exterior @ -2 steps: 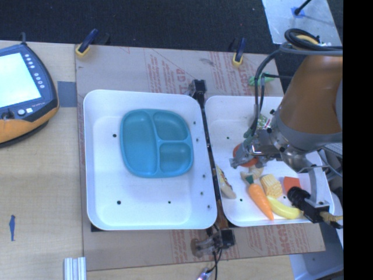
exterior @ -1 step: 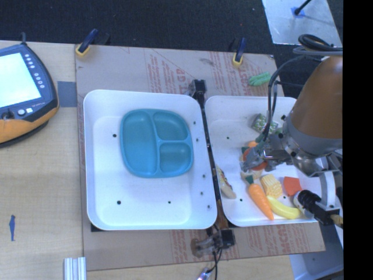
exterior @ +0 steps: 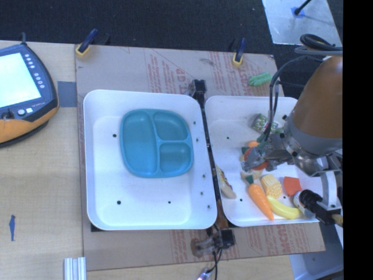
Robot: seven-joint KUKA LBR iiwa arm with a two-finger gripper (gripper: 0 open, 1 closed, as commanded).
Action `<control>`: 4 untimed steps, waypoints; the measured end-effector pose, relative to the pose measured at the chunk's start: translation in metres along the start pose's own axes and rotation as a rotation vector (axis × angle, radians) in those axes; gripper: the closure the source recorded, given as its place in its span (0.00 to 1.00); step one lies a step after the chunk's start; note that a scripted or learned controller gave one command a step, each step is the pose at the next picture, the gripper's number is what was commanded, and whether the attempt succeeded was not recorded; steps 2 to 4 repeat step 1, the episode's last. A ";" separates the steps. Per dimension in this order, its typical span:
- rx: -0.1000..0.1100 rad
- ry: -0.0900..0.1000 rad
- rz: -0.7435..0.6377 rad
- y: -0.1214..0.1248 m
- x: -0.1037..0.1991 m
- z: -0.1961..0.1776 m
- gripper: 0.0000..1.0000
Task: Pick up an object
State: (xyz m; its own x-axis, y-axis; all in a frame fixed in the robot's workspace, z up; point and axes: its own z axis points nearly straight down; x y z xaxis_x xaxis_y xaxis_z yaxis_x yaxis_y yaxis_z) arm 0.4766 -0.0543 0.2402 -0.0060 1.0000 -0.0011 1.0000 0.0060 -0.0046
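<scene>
The gripper (exterior: 256, 161) (whether open or closed, I cannot tell) hangs low in the right bin (exterior: 230, 214), a toy carrot (exterior: 260, 200) and corn cob (exterior: 270, 185) just beneath it.

Robotics lab: clamped cardboard bench (exterior: 175, 69), teach pendant (exterior: 23, 95), white bins (exterior: 99, 209) w/ toy food.

No text can be read.
</scene>
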 end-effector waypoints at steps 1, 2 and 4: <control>-0.002 -0.001 -0.002 0.000 0.027 -0.003 1.00; -0.002 -0.001 -0.002 0.000 0.027 -0.003 1.00; -0.002 -0.001 -0.002 0.000 0.027 -0.003 1.00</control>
